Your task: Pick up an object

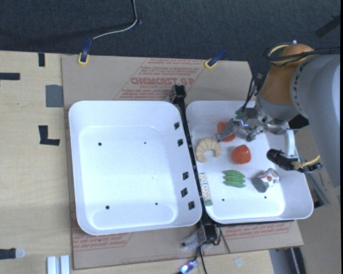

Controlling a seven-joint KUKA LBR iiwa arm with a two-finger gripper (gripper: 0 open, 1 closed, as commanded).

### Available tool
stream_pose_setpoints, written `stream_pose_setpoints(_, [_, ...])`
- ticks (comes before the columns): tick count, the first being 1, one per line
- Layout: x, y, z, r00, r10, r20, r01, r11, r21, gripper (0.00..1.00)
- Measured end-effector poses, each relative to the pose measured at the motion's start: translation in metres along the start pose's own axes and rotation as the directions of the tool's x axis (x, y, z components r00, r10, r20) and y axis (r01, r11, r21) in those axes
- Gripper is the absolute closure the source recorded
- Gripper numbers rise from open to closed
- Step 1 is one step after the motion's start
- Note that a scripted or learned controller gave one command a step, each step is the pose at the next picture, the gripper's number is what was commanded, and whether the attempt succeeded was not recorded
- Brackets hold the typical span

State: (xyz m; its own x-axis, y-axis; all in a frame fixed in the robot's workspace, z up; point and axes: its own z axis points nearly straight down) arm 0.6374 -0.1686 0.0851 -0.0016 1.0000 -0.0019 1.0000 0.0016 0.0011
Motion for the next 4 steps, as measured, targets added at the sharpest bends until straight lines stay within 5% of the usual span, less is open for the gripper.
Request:
stream_pose_setpoints(1, [-0.014, 0.032, -0.002, 1.0, -0.001, -0.001, 0.001, 1.0, -0.001, 0.0])
stream_pose_setpoints(2, [-0.011, 0.028, -0.001, 1.0, 0.0, 0.001, 0.0, 1.0, -0.002, 0.0])
stream_pose_setpoints(3, [-0.011, 0.028, -0.011, 1.0, -0.001, 0.001, 0.001, 1.0, -0.001, 1.0])
stream_pose_setpoints(4, [0.062, -0.043, 0.001, 1.0, 0.0, -0.002, 0.0, 1.0, 0.005, 1.0])
